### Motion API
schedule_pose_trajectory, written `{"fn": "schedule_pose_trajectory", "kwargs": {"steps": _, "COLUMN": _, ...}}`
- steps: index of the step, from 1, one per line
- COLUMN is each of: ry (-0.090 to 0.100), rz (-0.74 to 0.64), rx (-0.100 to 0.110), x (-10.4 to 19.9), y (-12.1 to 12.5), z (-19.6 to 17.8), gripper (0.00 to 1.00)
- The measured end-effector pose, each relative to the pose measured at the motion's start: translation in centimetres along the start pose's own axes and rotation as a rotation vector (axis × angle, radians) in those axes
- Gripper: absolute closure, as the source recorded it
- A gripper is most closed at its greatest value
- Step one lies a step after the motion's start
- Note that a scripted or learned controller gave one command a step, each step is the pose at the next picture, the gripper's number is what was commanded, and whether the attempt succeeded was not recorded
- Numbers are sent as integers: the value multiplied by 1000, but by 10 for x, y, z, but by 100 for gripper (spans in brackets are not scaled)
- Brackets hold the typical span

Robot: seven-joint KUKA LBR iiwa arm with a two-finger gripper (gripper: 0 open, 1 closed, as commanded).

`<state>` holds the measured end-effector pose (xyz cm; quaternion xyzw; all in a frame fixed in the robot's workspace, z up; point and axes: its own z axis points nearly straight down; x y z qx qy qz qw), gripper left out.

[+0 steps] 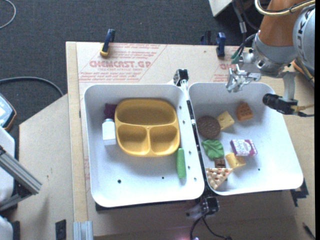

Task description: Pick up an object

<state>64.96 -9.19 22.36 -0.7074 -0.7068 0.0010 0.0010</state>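
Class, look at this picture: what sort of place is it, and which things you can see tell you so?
Probably a robotics lab bench for pick-up trials: a robot arm with its gripper hangs over two white bins of toy food, like the yellow divided plate, on a clamped board with loose cables.

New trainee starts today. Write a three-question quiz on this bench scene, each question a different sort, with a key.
1. True or false: the yellow divided tray lies in the left bin.
2. Which lies against the left bin's right wall? A) green stick B) brown round cookie C) pink packet
3. Fill in: the gripper hangs over the ____ bin's far rim.

Key: 1 true; 2 A; 3 right.
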Motion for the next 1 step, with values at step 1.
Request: {"fn": "schedule_pose_trajectory", "kwargs": {"steps": 1, "ry": -1, "rz": -2, "rx": -7, "x": 0, "y": 14, "z": -11, "gripper": 100}}
